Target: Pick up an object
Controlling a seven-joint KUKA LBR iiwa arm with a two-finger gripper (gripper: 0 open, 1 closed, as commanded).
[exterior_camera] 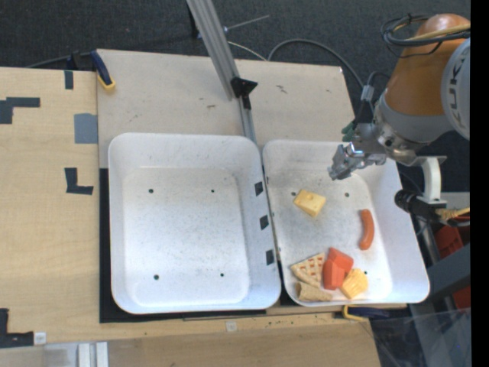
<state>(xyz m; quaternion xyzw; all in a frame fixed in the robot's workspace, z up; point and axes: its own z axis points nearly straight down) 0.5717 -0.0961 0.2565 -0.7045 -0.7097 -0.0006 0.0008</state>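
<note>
The right bin (397, 277) holds a yellow cheese wedge (309, 202) near its middle and an orange sausage (367, 228) toward its right side. At the bin's front lie a waffle piece (308, 269), a red-orange chunk (337, 267), a small yellow piece (354, 284) and a tan cracker-like bit (311, 292), packed close together. My gripper (341, 166) hangs over the bin's back part, up and to the right of the cheese wedge, with nothing visible between its fingers.
The left bin (122, 205) sits beside the right one, with black clips (263, 220) along the shared wall. A slanted metal pole (218, 40) rises behind the bins. The arm's orange and grey wrist (424, 75) overhangs the right bin's back right corner.
</note>
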